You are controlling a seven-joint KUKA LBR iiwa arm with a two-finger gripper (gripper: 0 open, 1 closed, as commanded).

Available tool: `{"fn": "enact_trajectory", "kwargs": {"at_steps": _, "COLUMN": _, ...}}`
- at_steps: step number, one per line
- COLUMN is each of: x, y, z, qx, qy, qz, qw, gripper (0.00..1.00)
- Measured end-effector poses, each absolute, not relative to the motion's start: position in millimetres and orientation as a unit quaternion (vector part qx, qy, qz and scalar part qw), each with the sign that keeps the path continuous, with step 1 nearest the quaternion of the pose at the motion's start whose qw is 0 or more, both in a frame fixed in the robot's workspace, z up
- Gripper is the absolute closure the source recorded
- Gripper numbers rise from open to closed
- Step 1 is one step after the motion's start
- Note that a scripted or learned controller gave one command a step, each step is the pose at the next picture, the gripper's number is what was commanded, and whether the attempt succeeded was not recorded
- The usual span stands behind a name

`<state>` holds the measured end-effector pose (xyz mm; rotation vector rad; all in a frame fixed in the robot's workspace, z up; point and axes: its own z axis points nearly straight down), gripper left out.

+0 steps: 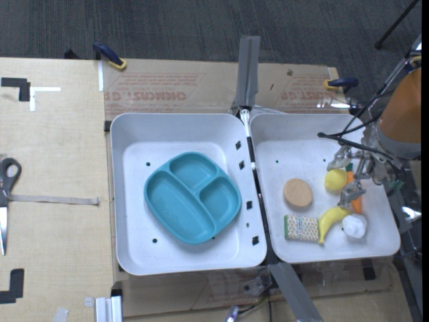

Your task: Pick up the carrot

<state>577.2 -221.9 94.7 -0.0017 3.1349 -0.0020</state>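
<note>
The carrot [358,205] is a small orange piece lying near the right wall of the right bin [295,149], between a yellow lemon [335,180] and a white object [354,227]. My gripper [351,194] is down in that bin directly over the carrot and hides its middle. Orange shows just above and just below the gripper's tip. The carrot still rests on the bin floor.
A round tan biscuit [297,193], a banana [330,221] and a green speckled block [301,227] lie close by in the right bin. The left bin [127,180] holds a blue divided plate [193,197]. Scissors [7,180] lie on the bench at far left.
</note>
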Motion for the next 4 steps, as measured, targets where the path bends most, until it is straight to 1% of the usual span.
{"fn": "enact_trajectory", "kwargs": {"at_steps": 1, "x": 580.0, "y": -221, "z": 106, "qx": -0.003, "qy": 1.0, "qz": -0.0016, "qw": 0.007, "gripper": 1.0}}
{"fn": "enact_trajectory", "kwargs": {"at_steps": 2, "x": 490.4, "y": -222, "z": 119, "qx": 0.099, "qy": 0.995, "qz": -0.0004, "qw": 0.003, "gripper": 1.0}}
{"fn": "enact_trajectory", "kwargs": {"at_steps": 3, "x": 490.5, "y": -222, "z": 119, "qx": 0.099, "qy": 0.995, "qz": -0.0003, "qw": 0.003, "gripper": 0.0}}
{"fn": "enact_trajectory", "kwargs": {"at_steps": 4, "x": 509.6, "y": -196, "z": 93, "qx": 0.086, "qy": 0.996, "qz": 0.0, "qw": 0.003, "gripper": 0.0}}
